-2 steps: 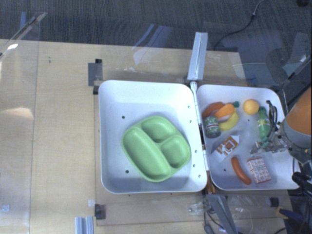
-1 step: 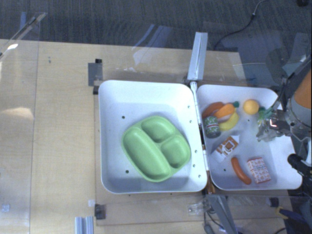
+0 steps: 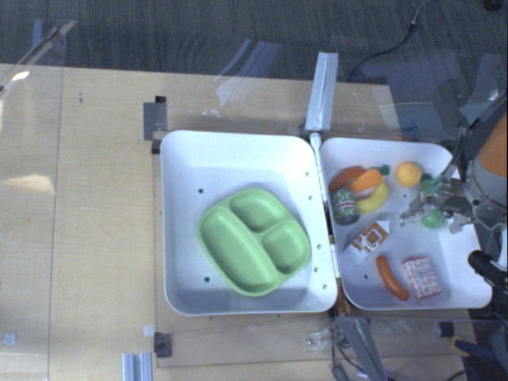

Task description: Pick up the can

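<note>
The can (image 3: pixel 345 205) is small, with a dark green and red label and a pale top. It stands in the right bin (image 3: pixel 468 292) close to its left wall, touching a yellow banana (image 3: pixel 375 198). My gripper (image 3: pixel 427 208) hangs over the right half of that bin, about a hand's width to the right of the can and apart from it. A green round object (image 3: pixel 433 220) lies just under the gripper. The grey arm with its orange band (image 3: pixel 492 153) comes in from the right edge.
Around the can in the right bin lie an orange carrot-like piece (image 3: pixel 361 179), a yellow ball (image 3: pixel 408 173), a small brown-and-white box (image 3: pixel 371 238), a red sausage (image 3: pixel 391 277) and a pink box (image 3: pixel 419 277). The left bin (image 3: pixel 182 165) holds a green divided plate (image 3: pixel 254 240).
</note>
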`<state>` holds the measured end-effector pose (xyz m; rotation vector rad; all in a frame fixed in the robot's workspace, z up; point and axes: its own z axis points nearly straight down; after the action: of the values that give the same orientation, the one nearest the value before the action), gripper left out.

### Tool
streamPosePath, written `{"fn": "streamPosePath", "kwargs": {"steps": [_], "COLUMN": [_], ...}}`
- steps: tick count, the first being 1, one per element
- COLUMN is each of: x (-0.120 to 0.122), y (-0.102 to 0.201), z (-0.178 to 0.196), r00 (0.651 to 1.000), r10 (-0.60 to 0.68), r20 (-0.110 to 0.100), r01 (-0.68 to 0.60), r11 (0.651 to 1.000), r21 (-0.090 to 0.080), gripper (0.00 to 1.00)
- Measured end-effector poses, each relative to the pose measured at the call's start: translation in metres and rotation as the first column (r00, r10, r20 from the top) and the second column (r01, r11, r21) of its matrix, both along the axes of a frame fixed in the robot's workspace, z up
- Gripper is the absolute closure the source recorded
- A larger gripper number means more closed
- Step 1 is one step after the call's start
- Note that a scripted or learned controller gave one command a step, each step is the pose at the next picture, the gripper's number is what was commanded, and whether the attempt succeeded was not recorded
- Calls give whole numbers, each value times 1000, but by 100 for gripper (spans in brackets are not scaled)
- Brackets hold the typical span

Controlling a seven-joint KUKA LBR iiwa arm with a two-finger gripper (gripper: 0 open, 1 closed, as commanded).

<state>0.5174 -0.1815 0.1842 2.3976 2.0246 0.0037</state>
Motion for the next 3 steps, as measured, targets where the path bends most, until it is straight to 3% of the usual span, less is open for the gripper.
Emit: {"fn": "streamPosePath", "kwargs": {"steps": [1, 2, 3], "x": [-29, -12, 40], "y": [-2, 83, 16], "z": [-66, -94, -27], "r00": [1000, 995, 988], "r10": [32, 102, 157], "r20": [-2, 13, 0], "r01": [-32, -102, -157], "r11": [1000, 995, 988], "r21": [1, -2, -1], "gripper": [0, 0, 0]}}
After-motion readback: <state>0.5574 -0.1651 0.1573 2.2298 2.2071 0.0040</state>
